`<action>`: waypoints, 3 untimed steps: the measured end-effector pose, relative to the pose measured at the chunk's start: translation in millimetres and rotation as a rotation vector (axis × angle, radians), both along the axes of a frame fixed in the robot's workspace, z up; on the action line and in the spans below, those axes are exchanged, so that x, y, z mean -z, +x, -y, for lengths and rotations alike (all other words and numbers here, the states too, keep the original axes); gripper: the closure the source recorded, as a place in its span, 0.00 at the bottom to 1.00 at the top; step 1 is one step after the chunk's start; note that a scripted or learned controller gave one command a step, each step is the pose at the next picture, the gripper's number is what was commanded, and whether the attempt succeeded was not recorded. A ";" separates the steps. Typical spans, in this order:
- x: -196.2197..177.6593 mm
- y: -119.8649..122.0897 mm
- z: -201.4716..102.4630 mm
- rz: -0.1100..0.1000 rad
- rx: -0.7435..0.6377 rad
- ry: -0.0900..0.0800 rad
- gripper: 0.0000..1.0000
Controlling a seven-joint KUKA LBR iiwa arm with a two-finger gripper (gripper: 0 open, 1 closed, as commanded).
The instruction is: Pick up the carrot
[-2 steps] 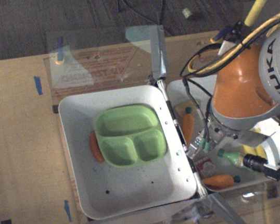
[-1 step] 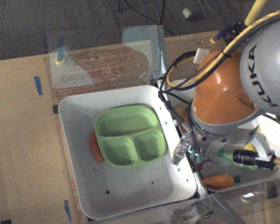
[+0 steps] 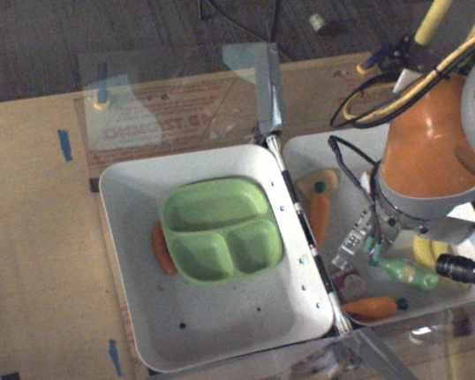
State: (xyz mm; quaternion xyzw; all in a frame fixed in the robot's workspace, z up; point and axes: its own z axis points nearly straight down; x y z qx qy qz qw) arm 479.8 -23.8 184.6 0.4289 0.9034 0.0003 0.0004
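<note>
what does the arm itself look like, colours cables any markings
The arm is a rounded grey body with a broad glossy orange band above the wrist and part of the black KUKA lettering on its pale shell at the right. Black and yellow cables loop beside it. The metal gripper looks silvery grey.

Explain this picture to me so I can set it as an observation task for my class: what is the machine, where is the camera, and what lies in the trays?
The camera hangs above a bench and looks down at a slant. The grey machine with the orange band is a robot arm reaching in from the right; its gripper sits low over the right bin. I cannot tell whether it holds anything.

Two shallow white bins stand side by side. The left bin holds a green divided plate with an orange carrot-like piece against its left edge. The right bin holds a carrot by the dividing wall, another carrot near the front, a green bottle and something yellow, partly hidden by the arm.
</note>
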 end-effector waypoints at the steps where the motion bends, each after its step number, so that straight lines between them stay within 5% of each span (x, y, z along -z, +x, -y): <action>1: 0.0 29.7 -16.5 0.002 0.055 0.000 1.00; 2: 0.0 19.3 -74.4 -0.001 -0.054 0.000 1.00; 3: -0.4 0.2 -20.1 0.001 -0.631 0.000 1.00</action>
